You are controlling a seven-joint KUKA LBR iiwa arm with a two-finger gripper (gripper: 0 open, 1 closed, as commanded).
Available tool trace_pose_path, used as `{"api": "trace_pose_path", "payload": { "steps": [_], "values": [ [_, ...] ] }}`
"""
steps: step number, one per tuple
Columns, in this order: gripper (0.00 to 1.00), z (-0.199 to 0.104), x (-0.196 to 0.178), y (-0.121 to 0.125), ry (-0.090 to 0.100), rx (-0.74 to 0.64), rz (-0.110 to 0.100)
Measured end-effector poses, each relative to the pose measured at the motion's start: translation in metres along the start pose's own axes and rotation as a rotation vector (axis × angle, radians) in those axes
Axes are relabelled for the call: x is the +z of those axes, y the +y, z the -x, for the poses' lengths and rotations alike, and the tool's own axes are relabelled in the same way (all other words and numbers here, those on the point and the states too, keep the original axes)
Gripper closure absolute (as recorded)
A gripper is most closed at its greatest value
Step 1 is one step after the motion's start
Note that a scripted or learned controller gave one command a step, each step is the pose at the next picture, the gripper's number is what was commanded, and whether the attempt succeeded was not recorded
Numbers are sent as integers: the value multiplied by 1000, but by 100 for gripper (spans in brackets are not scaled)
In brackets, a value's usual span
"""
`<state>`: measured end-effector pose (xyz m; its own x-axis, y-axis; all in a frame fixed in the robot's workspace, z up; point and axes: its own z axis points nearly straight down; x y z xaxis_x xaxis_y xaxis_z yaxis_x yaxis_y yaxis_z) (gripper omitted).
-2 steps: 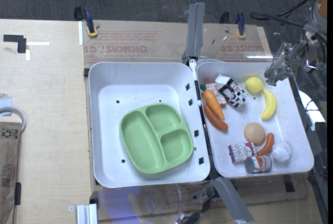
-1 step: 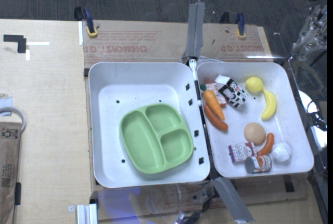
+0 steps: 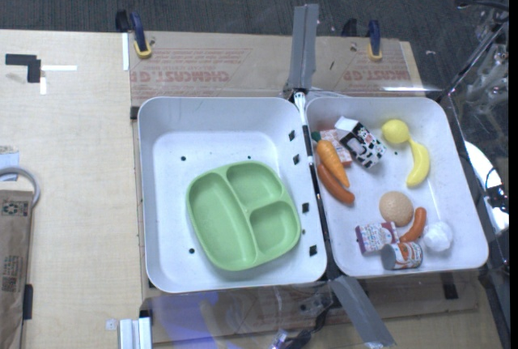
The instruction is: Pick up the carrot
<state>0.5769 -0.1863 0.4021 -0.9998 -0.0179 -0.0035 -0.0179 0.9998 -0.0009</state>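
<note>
The orange tapered carrot [image 3: 332,163] lies at the left side of the right shallow white bin [image 3: 465,169], touching an orange sausage [image 3: 335,186].

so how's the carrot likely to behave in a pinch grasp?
The carrot looks like smooth moulded plastic, so probably rigid, light and a bit slippery. Its tapered round body may roll or squirt out if pinched near the tip. It lies against the sausage by the right bin's left wall, so nudging it could shift both.

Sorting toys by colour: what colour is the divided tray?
Light green tray, seen in the camera view.
</note>
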Motion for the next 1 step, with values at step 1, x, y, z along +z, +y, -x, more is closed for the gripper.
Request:
{"api": "trace_pose_path", "payload": {
  "steps": [1],
  "values": [
    [100,23,98,-36,0,-506,1]
  ]
}}
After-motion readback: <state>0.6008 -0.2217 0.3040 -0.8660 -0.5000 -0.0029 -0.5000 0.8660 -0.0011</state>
